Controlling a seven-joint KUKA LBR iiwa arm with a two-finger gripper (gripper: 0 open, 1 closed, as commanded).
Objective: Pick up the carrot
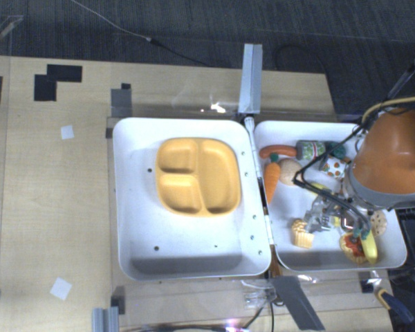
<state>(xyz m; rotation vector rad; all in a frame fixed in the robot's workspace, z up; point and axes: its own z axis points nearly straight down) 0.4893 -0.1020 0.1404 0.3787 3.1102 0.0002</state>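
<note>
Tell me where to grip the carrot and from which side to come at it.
Grip the carrot about mid-body, just below its green top, and come from above. It lies flat along the right bin's left wall, thick end away from the camera and tip toward it, so close across its width. The wall side looks tight, and a pale round item crowds the other. The end effector sits to the right.

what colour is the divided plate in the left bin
Yellow; the divided plate shows plainly in the camera view.

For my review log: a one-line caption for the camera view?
Gripper low in the right bin near the corn; carrot lies by the divider, yellow tray in the left bin.
</note>
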